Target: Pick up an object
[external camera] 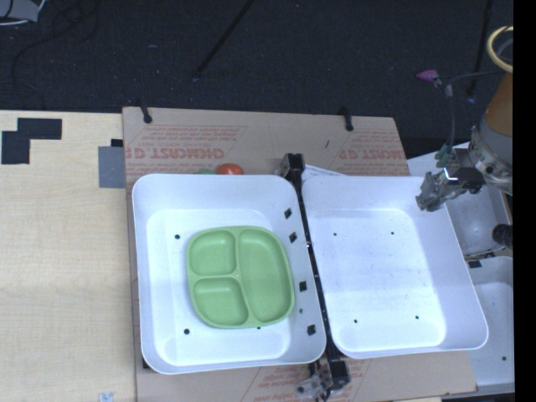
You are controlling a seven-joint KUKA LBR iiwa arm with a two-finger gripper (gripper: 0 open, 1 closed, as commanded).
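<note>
Green divided plate [241, 276], three compartments, lies flat in the left bin [159, 216], roughly at the centre of that bin's floor and a little toward its right wall, well apart from every corner. The right bin [377, 266] stands just beside the left one, the two meeting along a black divider strip [306, 258] that runs from the far edge to the near edge. The gripper [431, 193] hangs at the far right corner of the right bin, above its rim, at the end of the grey arm [490, 153] entering from the right. Whether it is open or closed cannot be told at this size and angle; nothing is seen in it. The plate is therefore well apart from the gripper, a full bin away toward the left and nearer the front edge. A small red-orange object [229, 170] shows just beyond the far rim of the left bin, resting on the cardboard sheet [251, 141] under both bins.
</note>
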